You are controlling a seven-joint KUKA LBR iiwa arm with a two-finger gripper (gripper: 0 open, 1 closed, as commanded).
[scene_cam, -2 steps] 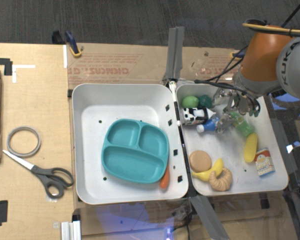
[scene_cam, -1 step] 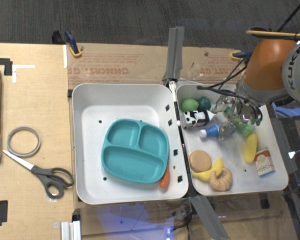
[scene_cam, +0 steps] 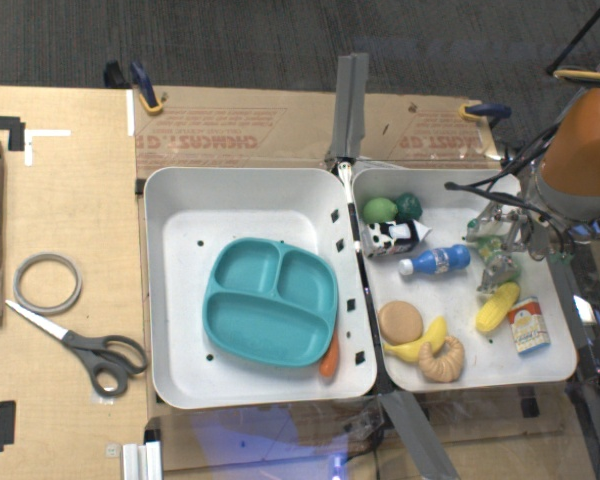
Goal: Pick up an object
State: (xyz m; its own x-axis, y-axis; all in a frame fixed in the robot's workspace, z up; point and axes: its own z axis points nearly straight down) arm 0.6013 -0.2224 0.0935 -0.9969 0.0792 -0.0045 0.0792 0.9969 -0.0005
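Observation:
My gripper [scene_cam: 499,265] hangs low over the right side of the right bin [scene_cam: 560,368], just above the upper end of a yellow corn cob [scene_cam: 496,308]. Nothing visibly sits in it. A blue bottle [scene_cam: 437,261] lies just to its left. A small white and red carton [scene_cam: 528,327] lies to the right of the corn. Further left in this bin are a tan bun [scene_cam: 401,320], a banana [scene_cam: 426,341] and a croissant [scene_cam: 442,360].
At the back of the right bin sit a green lime [scene_cam: 379,209], a dark green item [scene_cam: 408,206] and a black-and-white toy [scene_cam: 395,235]. The left bin [scene_cam: 170,268] holds a teal divided plate [scene_cam: 272,303] and an orange carrot [scene_cam: 329,358]. Scissors [scene_cam: 85,346] and a tape roll [scene_cam: 47,282] lie on the bench.

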